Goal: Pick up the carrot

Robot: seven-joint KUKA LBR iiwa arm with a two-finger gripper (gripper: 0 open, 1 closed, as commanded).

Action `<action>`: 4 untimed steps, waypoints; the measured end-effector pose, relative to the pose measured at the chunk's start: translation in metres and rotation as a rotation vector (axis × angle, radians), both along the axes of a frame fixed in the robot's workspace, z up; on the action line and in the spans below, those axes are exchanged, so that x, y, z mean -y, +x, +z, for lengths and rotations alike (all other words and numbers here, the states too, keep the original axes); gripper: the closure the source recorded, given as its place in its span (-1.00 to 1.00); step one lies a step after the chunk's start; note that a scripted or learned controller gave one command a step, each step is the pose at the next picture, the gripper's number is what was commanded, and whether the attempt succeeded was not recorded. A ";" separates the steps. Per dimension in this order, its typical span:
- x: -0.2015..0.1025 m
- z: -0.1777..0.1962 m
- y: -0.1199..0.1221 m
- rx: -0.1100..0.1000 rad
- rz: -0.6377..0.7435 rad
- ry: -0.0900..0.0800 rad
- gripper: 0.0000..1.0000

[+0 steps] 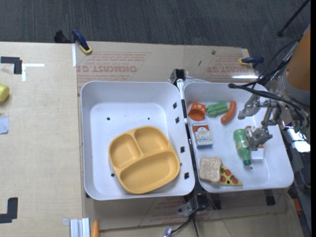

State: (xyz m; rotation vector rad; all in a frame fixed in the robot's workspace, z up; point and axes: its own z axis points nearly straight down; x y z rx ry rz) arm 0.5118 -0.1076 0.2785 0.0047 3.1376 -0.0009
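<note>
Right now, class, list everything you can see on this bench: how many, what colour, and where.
bins: 2, white, side by side on the bench
plate: 1, yellow, divided, in the left bin
carrot: 1, orange, top of the right bin
cup: 1, orange, tipped over, top left of the right bin
green vegetable: 1, beside the carrot
carton: 1, red and white, right bin
bottle: 1, green, right bin
bread slice: 1, brown, front of the right bin
pizza slice: 1, beside the bread
clamps: 2, blue and yellow, back edge
gripper: 1, over the right bin by the bottle

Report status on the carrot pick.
Gripper over right bin, beside green bottle. Carrot untouched at bin's far end. Path clear.
</note>
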 end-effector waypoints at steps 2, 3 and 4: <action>-0.146 -0.086 -0.030 0.000 -0.157 0.002 -1.00; -0.072 -0.025 -0.031 0.003 -0.099 0.000 -1.00; -0.154 -0.067 -0.032 -0.001 -0.048 0.001 -1.00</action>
